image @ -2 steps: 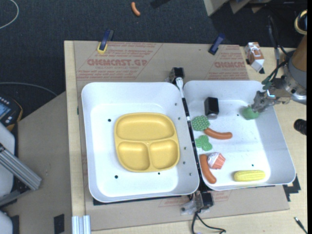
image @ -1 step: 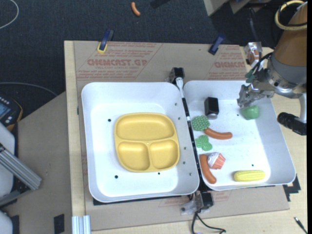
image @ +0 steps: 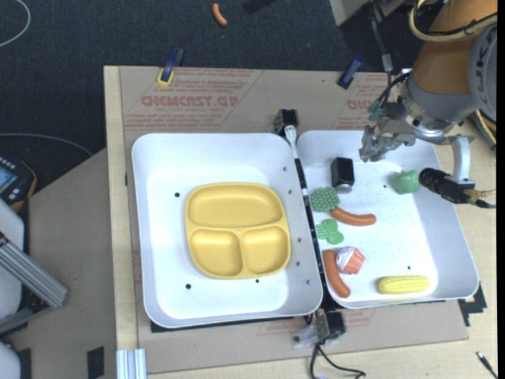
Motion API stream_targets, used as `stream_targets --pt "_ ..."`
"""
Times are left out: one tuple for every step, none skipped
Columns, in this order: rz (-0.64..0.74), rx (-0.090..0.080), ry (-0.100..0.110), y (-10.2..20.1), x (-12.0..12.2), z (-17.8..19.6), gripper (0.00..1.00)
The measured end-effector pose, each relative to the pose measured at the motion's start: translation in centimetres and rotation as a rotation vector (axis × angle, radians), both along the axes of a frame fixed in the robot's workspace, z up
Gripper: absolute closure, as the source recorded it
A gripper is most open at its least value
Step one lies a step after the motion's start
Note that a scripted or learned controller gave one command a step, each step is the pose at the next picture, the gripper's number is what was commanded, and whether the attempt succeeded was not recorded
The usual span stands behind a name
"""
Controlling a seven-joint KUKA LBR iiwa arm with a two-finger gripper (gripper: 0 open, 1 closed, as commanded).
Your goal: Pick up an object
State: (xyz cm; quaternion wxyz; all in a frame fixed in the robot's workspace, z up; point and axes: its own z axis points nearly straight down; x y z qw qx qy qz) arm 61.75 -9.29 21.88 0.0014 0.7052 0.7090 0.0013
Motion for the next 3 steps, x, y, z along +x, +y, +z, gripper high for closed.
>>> stream_targets --pt "-0.002 -0.001 0.000 2.3 0.5 0.2 1.00" --pt "-0.003 -0.001 0.000 2.1 2.1 0.4 1.00" --pt "-0.005 0.001 0.007 2.7 1.0 -0.4 1.00"
